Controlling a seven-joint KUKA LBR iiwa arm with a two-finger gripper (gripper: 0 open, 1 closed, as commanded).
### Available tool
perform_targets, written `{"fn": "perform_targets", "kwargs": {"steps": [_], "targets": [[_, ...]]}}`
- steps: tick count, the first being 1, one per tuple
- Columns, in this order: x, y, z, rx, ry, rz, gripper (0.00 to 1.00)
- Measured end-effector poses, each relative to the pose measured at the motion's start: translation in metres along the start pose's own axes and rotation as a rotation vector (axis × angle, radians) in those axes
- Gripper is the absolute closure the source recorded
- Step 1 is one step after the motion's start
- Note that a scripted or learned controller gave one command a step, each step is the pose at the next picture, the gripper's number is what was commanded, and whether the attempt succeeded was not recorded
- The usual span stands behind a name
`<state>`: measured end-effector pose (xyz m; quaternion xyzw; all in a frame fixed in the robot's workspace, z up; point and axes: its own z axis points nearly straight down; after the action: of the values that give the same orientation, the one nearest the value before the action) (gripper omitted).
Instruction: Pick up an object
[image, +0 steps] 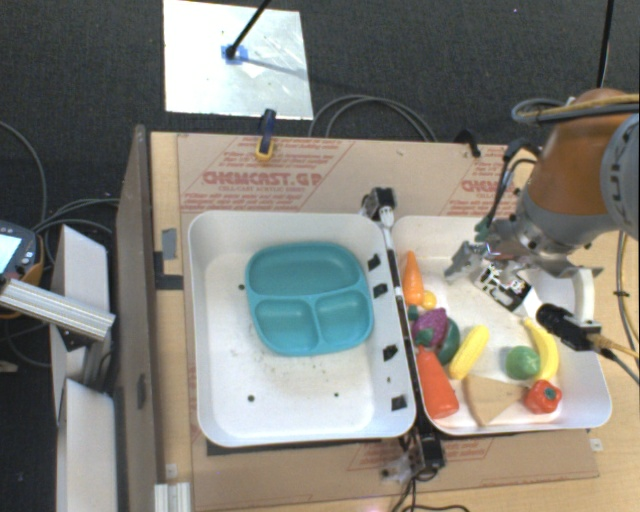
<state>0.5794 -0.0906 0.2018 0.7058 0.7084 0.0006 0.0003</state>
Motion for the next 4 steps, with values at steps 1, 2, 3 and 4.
{"fn": "perform_targets", "kwargs": {"steps": [1,2,3,4], "targets": [[-0.094,0.071,0.006,-0.009,-0.006,0.005,0.00],[-0.112,0.047,0.067,0.003,-0.001,0.004,0.00],[-0.061,-0.048,0.080,0.010,0.004,0.003,0.00],[-0.021,-0.061,0.117,-0.002,-0.003,0.001,0.00]]}}
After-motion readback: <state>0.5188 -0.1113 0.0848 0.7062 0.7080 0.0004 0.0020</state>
